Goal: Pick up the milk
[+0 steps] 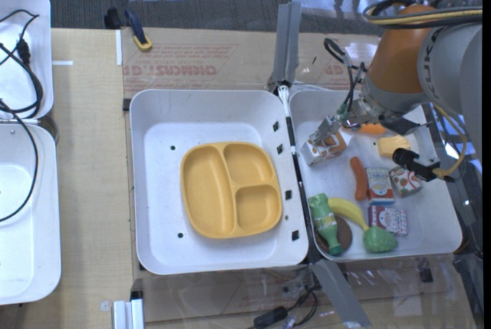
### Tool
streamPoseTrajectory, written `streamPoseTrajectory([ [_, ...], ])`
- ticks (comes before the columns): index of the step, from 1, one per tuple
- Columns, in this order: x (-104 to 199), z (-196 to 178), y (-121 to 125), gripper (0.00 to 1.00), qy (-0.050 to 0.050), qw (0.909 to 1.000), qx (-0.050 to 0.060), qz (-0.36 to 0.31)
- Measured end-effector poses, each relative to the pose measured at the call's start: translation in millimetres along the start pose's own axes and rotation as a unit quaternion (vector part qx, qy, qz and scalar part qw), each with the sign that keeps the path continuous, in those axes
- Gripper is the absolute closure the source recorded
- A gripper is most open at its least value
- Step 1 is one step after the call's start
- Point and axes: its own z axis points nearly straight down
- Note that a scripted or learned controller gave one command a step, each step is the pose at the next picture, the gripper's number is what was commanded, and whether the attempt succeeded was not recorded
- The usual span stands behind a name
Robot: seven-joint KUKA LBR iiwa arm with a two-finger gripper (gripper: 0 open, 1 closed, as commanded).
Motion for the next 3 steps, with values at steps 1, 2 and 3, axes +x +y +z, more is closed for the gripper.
streamPoseTrajectory([
  [1,-2,-13,3,1.0,-0.002,1.0,-0.004,0.001],
  [2,-1,-12,2,0.0,-0.001,1.0,-0.002,0.001],
  [3,3,0,-28,0.0,0.0,0.9977,0.0,-0.067],
])
